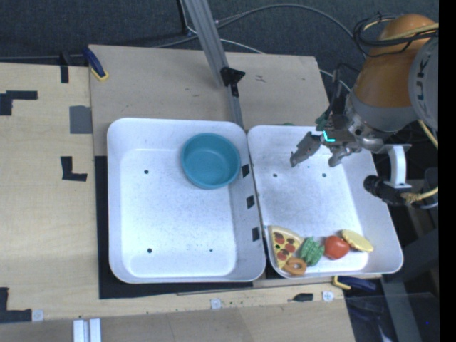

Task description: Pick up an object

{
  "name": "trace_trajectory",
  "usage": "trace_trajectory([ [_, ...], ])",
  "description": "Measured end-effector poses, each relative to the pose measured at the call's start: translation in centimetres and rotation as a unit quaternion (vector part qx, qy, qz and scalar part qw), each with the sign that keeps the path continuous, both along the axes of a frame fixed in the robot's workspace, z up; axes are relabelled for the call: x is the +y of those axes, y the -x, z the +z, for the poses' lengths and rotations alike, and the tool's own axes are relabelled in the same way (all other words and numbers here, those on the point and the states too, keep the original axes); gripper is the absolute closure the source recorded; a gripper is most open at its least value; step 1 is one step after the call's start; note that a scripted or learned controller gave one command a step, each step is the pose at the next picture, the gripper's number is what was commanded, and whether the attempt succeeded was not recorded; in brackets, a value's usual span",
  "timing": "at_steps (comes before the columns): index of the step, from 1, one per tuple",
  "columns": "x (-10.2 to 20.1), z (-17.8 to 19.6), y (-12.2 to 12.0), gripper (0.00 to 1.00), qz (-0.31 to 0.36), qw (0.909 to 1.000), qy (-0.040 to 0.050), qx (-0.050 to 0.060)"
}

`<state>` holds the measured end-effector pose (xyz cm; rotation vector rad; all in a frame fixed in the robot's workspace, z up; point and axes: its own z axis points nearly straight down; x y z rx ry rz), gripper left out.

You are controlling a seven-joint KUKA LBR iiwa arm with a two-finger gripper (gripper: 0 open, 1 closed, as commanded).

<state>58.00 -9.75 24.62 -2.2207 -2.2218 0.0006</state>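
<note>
Reaches in from right edge of view, 1 grey arm (399, 70) w/ orange band above wrist, bent downward & leftward. Gripper (318, 155) at end, hanging up off the surface, pointing down-left. 2 fingers (303, 150) spread apart, nothing between them. Small cyan light glowing on wrist nr gripper base.

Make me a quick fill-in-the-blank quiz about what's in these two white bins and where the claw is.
1. The blue bowl sits in the ____ bin.
2. The pizza slice, tomato and other toy foods lie along the ____ edge of the right bin.
3. The claw, fingers spread, holds ____.

Missing words: left; near; nothing
</note>
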Motion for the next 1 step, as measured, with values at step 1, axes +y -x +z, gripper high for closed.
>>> trace_trajectory([
  [1,0.00,0.00,0.00,0.00,0.000,1.0000,0.0000,0.000],
])
